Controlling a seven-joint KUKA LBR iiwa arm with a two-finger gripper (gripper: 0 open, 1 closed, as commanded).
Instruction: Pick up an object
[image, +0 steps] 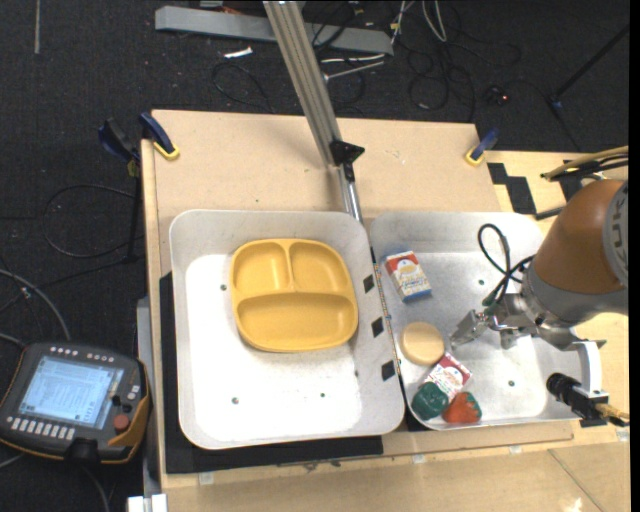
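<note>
Round tan object (422, 343) lies in right bin (520, 240) nr its left wall, w/ small white-and-red carton (408, 276) above it & red/green items (446, 396) below, gripper (468, 330) just beside it to the right, fingers' state can't tell.

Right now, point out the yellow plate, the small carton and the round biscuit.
Yellow plate (293, 335): camera view, floor of its large front compartment.
Small carton (409, 276): camera view, middle of its printed top face.
Round biscuit (422, 343): camera view, centre of its pale top.
</note>
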